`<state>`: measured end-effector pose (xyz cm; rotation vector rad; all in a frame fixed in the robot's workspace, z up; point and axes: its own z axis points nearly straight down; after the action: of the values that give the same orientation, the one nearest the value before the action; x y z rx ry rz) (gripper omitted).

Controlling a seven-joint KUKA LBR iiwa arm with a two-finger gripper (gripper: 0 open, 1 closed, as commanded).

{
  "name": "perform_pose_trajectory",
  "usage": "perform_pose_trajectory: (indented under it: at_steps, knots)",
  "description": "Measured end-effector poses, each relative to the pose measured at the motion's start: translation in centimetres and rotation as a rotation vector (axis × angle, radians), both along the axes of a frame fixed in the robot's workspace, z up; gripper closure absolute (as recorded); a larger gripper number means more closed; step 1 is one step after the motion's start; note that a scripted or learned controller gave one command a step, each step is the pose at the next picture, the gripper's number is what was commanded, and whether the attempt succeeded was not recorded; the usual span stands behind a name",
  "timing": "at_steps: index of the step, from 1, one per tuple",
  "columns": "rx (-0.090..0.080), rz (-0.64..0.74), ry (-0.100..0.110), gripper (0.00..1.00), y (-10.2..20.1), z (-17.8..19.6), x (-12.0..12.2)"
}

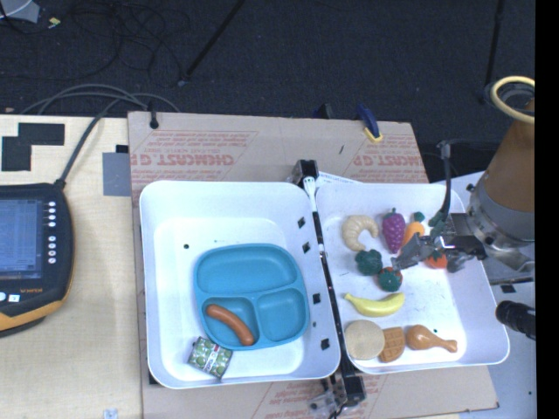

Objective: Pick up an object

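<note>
Toy food fills the right bin (489,343), and since the task names no particular piece, we take the likeliest target to be whatever lies nearest the gripper (417,251): the dark green broccoli (369,261) and a second green piece with a red spot (389,278), both near the bin's middle. Around them we see a cream croissant (358,230) and a purple bunch of grapes (394,228) toward the far edge, a carrot (414,229) just beside the grapes, a banana (376,303) below the middle, and along the near edge a pale round bun (364,340), a waffle-like brown piece (393,344) and a chicken drumstick (429,339). We judge they lie loose and scattered so a programmed grasp can reach any of them from above. The left bin (166,234) carries a blue divided plate (253,286) with a sausage (230,323) in its near-left compartment, and a small green printed packet (210,356) lies at the bin's near edge, touching or just beside the plate. The arm (511,182) comes in over the right bin's right edge, its wrist bent down so the gripper points leftward, low over the toys. Something orange-red (437,260) shows just behind the dark fingers, but we cannot tell whether it is held or merely lying beneath. Whether the fingers are spread or closed we cannot tell either; they are too dark and small here.
</note>
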<state>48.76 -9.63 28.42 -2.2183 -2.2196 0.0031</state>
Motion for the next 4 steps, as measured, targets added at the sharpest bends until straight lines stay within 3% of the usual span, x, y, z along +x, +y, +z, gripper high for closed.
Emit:
perform_pose_trajectory:
  at_steps: [1,2,3,4]
  knots:
    - [0.002,-0.002,0.011,0.00,-1.4,-11.4,-1.5]
    - [0.001,-0.002,0.005,0.00,-4.1,-17.8,-1.3]
    - [0.000,0.001,-0.001,0.00,-7.3,-19.8,1.0]
    - [-0.002,-0.001,-0.005,0.00,-9.4,-19.6,5.3]
